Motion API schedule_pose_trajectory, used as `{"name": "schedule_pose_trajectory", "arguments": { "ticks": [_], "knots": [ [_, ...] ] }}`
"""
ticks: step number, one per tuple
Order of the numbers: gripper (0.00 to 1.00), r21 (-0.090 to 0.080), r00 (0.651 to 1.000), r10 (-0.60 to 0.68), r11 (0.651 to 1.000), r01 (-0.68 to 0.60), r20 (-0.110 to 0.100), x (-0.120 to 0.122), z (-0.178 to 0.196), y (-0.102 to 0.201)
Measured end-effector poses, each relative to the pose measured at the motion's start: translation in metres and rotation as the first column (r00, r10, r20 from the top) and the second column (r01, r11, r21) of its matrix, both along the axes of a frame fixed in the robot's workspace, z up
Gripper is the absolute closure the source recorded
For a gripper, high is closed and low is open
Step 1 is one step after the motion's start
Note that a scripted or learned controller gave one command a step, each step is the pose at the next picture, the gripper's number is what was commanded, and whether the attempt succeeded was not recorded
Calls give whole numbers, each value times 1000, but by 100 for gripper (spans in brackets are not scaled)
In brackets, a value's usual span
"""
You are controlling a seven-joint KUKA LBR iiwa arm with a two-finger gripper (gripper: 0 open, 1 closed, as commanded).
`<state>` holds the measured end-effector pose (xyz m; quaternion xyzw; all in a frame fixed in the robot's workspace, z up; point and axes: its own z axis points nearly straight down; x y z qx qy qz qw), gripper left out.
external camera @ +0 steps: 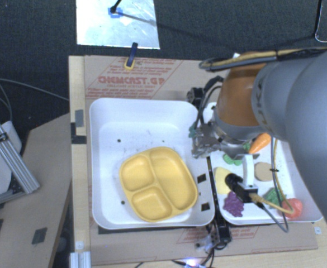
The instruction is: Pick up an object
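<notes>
Two white bins in camera view. Left bin: yellow divided tray. Right bin: your pick candidates, purple grapes, orange carrot, tan piece. Gripper over wall between bins, nothing visibly held; spread or pressed together, you cannot tell.

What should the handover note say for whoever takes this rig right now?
Hand: over the left side of the right bin, beside the wall between the bins. Open or shut cannot be told, and nothing is visibly held.
Things: the right bin holds toy food, including an orange carrot, purple grapes, a beige disc and a red piece. The left bin holds a yellow divided tray.
Done: no pick visible.
Left: grasp one object and lift it.
</notes>
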<state>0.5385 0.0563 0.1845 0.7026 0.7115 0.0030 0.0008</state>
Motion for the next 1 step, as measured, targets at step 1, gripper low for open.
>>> {"name": "schedule_pose_trajectory", "arguments": {
  "ticks": [1],
  "knots": [
    [100, -1, 1000, -2, 1000, 2, -6, 23, -53, 61]
  ]
}}
